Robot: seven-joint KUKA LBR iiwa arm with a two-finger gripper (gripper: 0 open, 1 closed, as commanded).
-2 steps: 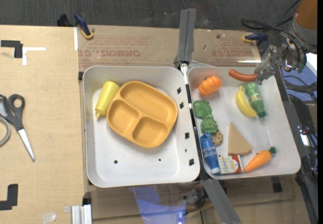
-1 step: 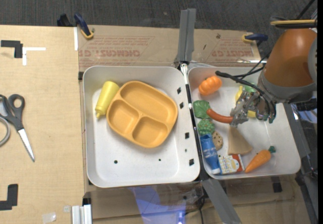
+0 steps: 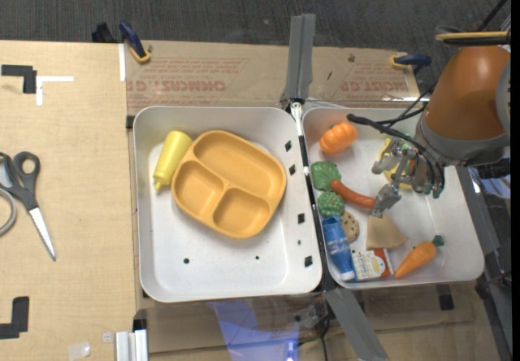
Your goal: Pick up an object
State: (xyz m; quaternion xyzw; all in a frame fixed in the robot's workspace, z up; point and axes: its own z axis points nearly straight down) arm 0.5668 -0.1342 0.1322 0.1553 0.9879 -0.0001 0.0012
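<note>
Cardboard-topped worktop (image 3: 203,75) carries 2 bins; the pincer (image 3: 388,198), whose state I cannot tell, hangs just above a red chili (image 3: 351,193), probably light, stiff, slick; grip mid-length.

Both white bins (image 3: 162,270) appear smooth moulded plastic with a dull sheen; the orange divided tray (image 3: 228,183) and yellow bottle (image 3: 170,158) are likewise smooth plastic, semi-matt. The bench top (image 3: 61,213) reads as matt pale wood, with printed brown cardboard (image 3: 211,83) behind the bins. Scissors (image 3: 31,201) show bright metal blades and grey plastic handles; the arm's orange band (image 3: 467,91) is glossy.
</note>
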